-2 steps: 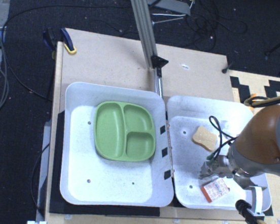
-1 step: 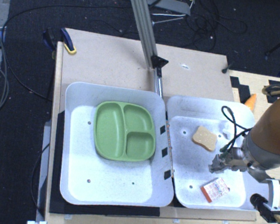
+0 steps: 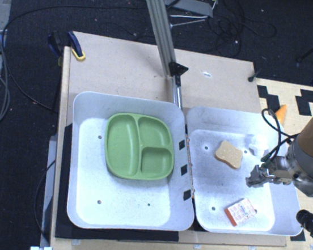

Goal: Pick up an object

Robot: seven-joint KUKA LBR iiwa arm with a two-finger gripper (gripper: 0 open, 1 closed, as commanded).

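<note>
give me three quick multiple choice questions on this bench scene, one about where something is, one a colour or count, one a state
1. Where does the divided plate lie?
A. in the left bin
B. in the right bin
C. on the bare bench

2. What colour is that plate?
A. red
B. green
C. blue

3. How does the gripper stand to the tan sponge?
A. holding it
B. apart from it, over the right bin
C. pressing it flat

Answers: 1 A, the plate sits inside the left bin. 2 B, it is plainly green. 3 B, the gripper is over the right bin, with white floor showing between it and the sponge.
</note>
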